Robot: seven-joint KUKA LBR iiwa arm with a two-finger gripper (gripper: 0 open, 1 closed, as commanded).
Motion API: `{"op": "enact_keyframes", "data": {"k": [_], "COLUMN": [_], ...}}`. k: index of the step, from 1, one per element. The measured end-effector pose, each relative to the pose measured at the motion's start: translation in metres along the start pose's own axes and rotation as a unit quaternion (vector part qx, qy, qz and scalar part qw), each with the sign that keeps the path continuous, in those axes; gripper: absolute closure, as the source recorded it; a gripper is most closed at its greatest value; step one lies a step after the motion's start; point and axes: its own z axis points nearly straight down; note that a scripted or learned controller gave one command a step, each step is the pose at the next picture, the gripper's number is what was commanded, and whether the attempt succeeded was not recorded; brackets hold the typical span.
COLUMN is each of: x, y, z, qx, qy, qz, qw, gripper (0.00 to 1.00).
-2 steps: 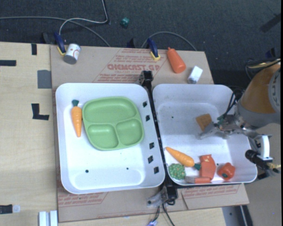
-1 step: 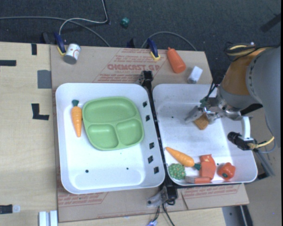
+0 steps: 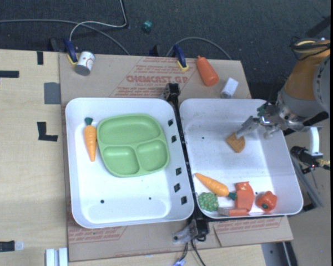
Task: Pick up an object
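Orange-brown block (image 3: 236,143) sits in the right bin (image 3: 277,165), just below the gripper (image 3: 243,132). Jaws' state: cannot tell. Carrot (image 3: 212,184) lies near the front.

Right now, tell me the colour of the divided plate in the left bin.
Light green; the divided plate shows in the camera view.

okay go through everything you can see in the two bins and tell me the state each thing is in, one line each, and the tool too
tool: low in the right bin, right over the tan block
tan block: resting on the right bin floor
green tray: flat in the left bin, compartments bare
left carrot: lying beside the tray
right carrot: lying diagonally in the right bin
broccoli: at the right bin's front wall
red pepper: at the front right corner
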Motion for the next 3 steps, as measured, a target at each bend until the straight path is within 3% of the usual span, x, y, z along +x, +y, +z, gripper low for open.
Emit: {"op": "enact_keyframes", "data": {"k": [1,2,3], "x": [0.032,0.065,0.064], "y": [0.014,0.008,0.008], "z": [0.042,0.043,0.033], "qx": [0.000,-0.002,-0.003], "qy": [0.000,-0.001,-0.002], "qz": [0.000,0.000,-0.001], "qw": [1.0000,1.0000,1.0000], "gripper": [0.00,0.00,1.00]}}
